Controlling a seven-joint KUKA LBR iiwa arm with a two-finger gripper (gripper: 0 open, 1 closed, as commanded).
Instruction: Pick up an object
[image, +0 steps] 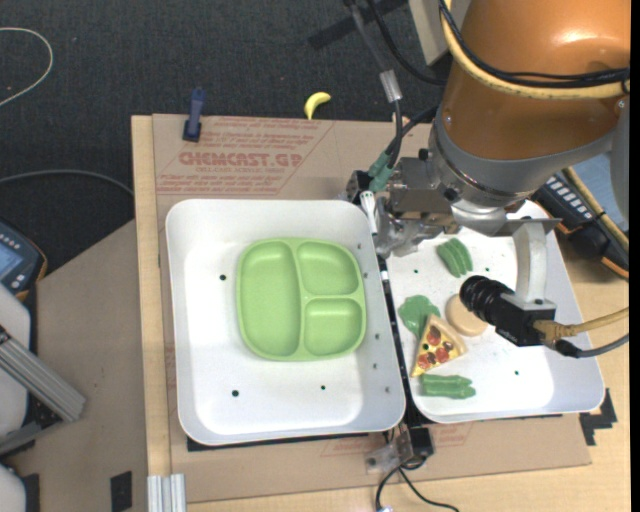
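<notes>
The right bin (545, 385) holds several toy foods. A green pickle (455, 256) lies near its back. A green leafy piece (414, 311) rests beside a round beige piece (461, 320). Just in front of those is a pizza slice (438, 347), and a green pea pod (445, 386) lies at the front. My gripper (397, 238) hangs over the back left corner of the right bin, close to the wall between the bins and a little left of the pickle. The arm's body hides the back of this bin.
A green divided plate (300, 298) sits in the middle of the left bin (190, 300). On the cardboard behind the bins lie a blue clip (193, 116) and a small yellow banana (317, 102).
</notes>
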